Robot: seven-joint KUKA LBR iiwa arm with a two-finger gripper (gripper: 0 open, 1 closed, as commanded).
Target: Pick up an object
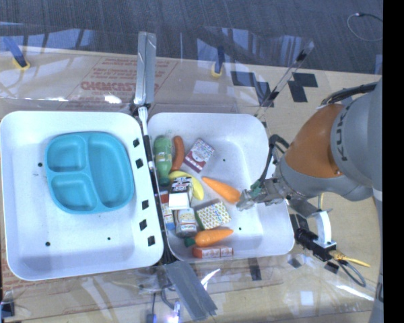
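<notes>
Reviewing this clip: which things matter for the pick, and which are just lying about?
In play: claw in the right bin; carrot beside it; second carrot; banana; small red carton.

Lying about: blue divided tray in the left bin.

Single fixed camera above the bench, looking down at a slant; both shallow white plastic bins point(27, 261) in frame, grey-and-orange arm point(337, 150) entering from right.
</notes>
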